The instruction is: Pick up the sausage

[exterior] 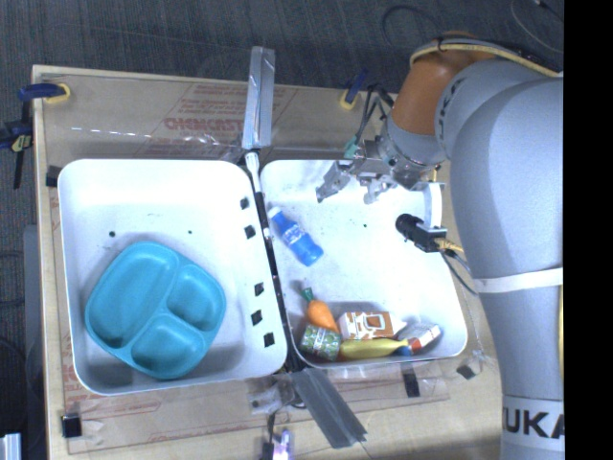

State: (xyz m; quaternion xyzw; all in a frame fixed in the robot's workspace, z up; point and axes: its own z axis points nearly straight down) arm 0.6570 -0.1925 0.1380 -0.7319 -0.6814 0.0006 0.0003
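Gripper (350,188) over far end of right bin (433,274), fingers apart, nothing between them. Sausage (422,338) apparently the small reddish piece at near wall, beside banana (369,349) and box (368,325), well apart from gripper.

Dark grey carpet floor (144,17) surrounds a pale wooden bench (134,103), which extends left of and below the end effector. Blue clamps (43,92) grip its far-left corner.
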